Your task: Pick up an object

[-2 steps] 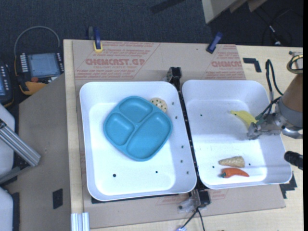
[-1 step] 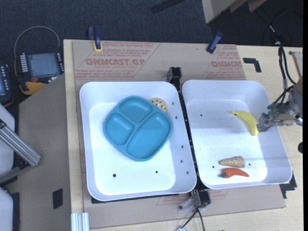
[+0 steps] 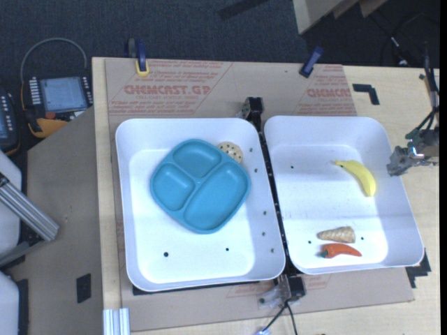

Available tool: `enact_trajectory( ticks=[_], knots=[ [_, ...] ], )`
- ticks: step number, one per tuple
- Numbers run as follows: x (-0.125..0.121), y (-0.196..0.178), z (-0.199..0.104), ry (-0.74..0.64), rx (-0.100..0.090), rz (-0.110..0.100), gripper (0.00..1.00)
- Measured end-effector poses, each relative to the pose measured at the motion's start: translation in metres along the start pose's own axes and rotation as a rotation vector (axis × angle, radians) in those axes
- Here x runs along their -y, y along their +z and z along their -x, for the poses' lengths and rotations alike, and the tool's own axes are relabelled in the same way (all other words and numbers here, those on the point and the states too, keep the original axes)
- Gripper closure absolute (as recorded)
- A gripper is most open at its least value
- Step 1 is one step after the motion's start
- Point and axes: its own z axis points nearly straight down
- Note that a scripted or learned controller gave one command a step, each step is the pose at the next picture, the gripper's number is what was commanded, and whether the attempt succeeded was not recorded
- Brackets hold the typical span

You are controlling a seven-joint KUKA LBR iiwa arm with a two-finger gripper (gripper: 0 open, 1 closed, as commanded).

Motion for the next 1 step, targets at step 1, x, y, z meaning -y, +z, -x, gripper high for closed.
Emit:
enact_trajectory(
  ticks=[1],
  knots=[
    [-0.0013, -0.0237, 0.0005, 0.000, -0.001, -0.003, 1.00]
  ],
)
